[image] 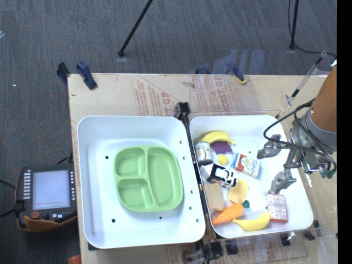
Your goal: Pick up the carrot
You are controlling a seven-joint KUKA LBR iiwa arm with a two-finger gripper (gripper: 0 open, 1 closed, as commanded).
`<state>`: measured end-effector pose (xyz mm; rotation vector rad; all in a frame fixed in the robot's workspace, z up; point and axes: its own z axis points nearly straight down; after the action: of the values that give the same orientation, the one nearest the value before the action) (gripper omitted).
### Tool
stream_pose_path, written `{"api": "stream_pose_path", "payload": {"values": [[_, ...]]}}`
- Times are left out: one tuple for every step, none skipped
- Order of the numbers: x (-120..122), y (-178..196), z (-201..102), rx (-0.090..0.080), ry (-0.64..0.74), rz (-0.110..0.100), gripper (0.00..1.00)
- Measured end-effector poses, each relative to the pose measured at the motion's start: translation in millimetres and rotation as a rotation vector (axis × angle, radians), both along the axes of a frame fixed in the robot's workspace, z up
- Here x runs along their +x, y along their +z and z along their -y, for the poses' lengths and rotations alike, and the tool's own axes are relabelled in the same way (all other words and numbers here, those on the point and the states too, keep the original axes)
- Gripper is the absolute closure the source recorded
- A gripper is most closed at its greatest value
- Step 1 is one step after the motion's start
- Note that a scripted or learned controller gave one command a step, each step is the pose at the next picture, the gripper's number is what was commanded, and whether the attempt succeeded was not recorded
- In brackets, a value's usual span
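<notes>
"What sort of place is it?"
"A robot lab. A robot arm [324, 114] hangs over a bench [143, 95] on grey carpet [55, 26]."
"What else shows it?"
"A control screen [48, 194], stand legs [140, 21] and clamps [86, 75]."

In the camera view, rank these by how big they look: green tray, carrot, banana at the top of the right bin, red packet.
1. green tray, clearly largest.
2. banana and carrot: look alike in size, so I won't rank them.
3. red packet, looks smallest, though not by much.
</notes>
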<state>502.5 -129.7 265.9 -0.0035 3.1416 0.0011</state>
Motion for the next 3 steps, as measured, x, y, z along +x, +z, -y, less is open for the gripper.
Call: {"api": "stream_pose_path", "payload": {"values": [[1, -143, -1, 0.001, 0.154, 0.001, 0.00], [-19, -177, -32, 0.000, 0.159, 0.004, 0.00], [-16, -166, -34, -0.001, 0.166, 0.010, 1.00]]}}
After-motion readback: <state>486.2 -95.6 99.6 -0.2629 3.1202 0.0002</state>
